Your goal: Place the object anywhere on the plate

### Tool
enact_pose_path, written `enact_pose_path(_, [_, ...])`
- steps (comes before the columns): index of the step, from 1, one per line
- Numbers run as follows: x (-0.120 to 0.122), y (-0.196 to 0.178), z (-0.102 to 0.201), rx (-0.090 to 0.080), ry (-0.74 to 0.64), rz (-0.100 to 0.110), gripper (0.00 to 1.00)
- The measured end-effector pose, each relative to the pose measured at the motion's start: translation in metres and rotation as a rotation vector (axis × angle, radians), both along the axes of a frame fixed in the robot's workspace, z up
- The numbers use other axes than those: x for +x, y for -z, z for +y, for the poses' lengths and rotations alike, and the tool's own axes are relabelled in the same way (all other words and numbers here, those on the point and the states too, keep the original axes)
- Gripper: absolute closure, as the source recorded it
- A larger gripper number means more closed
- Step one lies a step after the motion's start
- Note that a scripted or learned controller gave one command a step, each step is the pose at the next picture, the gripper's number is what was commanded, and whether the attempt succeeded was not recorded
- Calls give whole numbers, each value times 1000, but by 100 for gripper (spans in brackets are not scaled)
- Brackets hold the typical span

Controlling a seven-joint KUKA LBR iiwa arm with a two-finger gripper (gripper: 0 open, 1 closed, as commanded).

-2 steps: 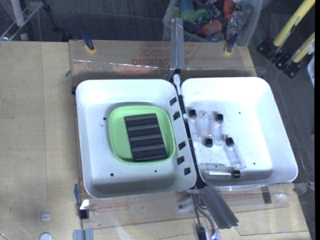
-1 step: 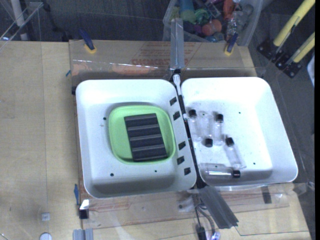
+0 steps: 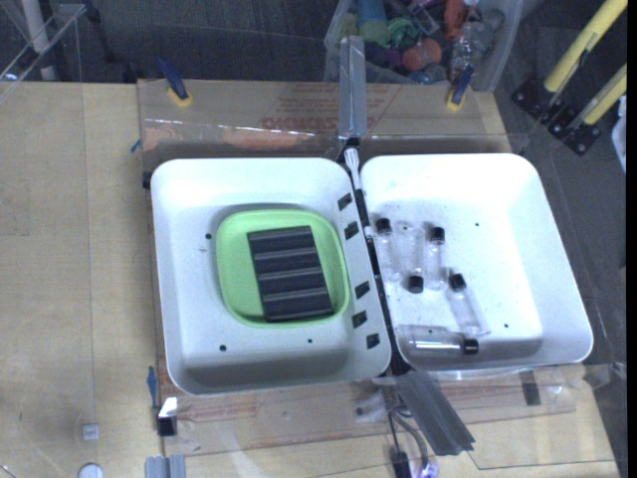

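Note:
A square lime-green plate (image 3: 230, 263) lies in the middle of the left white bin (image 3: 181, 297). On it rests a black ridged slab (image 3: 290, 272), lying flat and covering most of the plate's centre. In the right white bin (image 3: 523, 237) lie several clear vials with black caps. One is near the divider (image 3: 382, 229), one sits mid-bin (image 3: 455, 283) and one lies along the front wall (image 3: 445, 344).
A row of black clips (image 3: 355, 260) runs along the wall where the two bins meet. Behind the bins stands a clear tub of coloured toys (image 3: 423, 13). Blue clamps (image 3: 177, 91) hold the board at the back. Yellow bars (image 3: 587, 38) lean at the far right.

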State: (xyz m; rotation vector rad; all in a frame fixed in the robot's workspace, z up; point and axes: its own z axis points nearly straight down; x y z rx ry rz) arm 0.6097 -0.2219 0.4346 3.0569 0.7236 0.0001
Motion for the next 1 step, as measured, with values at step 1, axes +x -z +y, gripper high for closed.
enact_pose_path(1, [-53, 0, -2, 4, 89, 5, 0])
